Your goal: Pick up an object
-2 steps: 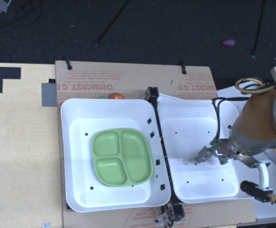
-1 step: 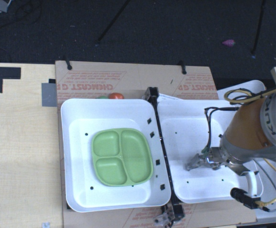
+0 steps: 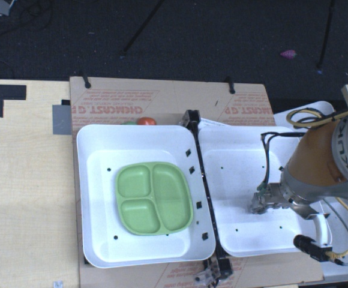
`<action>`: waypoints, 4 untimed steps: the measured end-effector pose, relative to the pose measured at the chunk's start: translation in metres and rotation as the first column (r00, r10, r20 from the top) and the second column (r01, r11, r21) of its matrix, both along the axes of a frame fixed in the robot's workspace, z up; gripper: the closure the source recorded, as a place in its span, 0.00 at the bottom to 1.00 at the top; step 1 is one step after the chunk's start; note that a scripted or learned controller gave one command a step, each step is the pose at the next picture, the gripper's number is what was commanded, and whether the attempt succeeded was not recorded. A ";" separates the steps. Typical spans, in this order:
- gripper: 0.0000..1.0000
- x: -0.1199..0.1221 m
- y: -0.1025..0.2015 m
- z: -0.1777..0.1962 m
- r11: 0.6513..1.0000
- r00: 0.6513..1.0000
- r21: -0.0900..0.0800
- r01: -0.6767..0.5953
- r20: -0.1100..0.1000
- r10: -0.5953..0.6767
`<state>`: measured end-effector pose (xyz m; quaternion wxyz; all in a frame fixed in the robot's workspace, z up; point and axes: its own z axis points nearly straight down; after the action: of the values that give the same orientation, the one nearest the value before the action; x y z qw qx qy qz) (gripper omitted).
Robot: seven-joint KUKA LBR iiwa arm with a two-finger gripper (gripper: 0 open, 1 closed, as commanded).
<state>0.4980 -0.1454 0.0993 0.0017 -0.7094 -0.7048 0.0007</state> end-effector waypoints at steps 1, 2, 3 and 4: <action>1.00 0.004 -0.007 0.060 1.000 1.000 -0.002 -0.008 0.006 0.008; 1.00 -0.002 -0.007 0.121 1.000 1.000 -0.002 -0.007 0.006 0.007; 1.00 -0.003 -0.008 0.121 1.000 1.000 -0.001 -0.005 0.001 0.005; 1.00 -0.002 0.036 0.121 1.000 1.000 0.001 -0.009 0.000 0.009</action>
<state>0.4958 -0.1098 0.2201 0.0022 -0.7060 -0.7082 0.0003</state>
